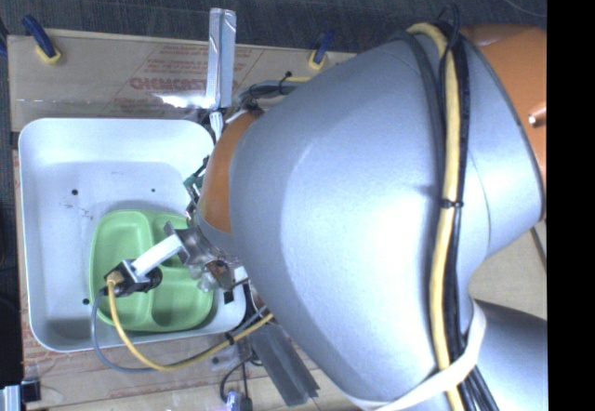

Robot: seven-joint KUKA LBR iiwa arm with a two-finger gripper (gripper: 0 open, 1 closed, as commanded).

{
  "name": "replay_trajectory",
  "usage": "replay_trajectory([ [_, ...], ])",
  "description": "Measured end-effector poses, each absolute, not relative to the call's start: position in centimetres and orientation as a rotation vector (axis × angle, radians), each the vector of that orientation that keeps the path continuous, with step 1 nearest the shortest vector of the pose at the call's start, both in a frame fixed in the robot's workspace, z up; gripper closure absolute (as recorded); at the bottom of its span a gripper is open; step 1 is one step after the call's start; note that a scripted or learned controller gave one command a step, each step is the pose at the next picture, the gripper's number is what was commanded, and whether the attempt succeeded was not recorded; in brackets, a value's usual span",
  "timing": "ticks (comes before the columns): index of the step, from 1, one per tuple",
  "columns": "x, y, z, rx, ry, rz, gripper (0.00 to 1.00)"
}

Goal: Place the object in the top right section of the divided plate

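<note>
Camera view shows green divided plate [119,242] in left bin [56,167], axis unclear.

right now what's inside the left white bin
A green divided plate lies in the lower half of the white bin. The grey arm covers the bin's right side and part of the plate, so anything there is hidden.
</note>
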State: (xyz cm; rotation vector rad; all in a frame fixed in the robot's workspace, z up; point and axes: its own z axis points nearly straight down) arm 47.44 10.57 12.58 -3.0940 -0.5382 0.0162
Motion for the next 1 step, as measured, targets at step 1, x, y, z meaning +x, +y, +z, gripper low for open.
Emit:
replay_trajectory([
  [1, 53.60, 15.64, 9.88, -3.120, -0.378, -0.011, 1.00],
])
